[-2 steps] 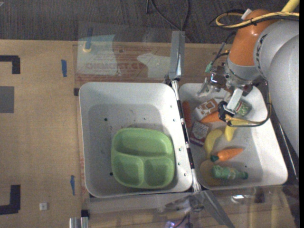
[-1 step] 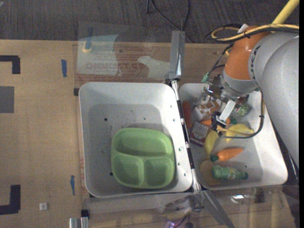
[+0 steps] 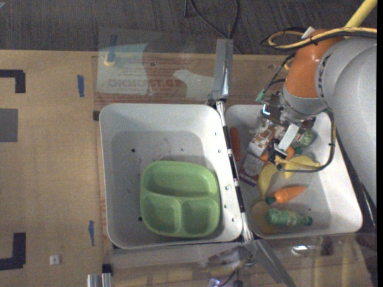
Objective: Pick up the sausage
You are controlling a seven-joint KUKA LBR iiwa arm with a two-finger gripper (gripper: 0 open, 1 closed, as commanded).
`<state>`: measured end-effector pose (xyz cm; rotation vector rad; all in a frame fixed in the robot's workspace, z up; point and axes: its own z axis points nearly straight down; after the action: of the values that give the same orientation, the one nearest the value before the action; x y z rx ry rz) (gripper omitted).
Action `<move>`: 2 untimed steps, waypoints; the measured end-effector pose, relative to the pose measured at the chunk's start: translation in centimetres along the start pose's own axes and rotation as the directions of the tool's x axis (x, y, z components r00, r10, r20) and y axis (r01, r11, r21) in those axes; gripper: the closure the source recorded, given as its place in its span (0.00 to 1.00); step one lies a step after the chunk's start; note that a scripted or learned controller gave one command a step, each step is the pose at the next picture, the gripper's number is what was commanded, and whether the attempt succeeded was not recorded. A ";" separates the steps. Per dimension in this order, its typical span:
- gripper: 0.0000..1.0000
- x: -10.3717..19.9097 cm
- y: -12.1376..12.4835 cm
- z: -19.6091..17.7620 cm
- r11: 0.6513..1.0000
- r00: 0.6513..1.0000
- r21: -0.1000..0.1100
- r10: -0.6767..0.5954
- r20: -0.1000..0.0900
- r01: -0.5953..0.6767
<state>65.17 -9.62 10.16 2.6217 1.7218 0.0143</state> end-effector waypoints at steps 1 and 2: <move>1.00 10.0 -2.6 -8.3 0.996 0.996 0.009 -0.088 0.003 0.088; 1.00 7.8 -1.5 -17.5 0.823 0.823 0.005 0.568 0.010 -0.568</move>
<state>66.66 -1.88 27.69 3.0200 0.8655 -0.0017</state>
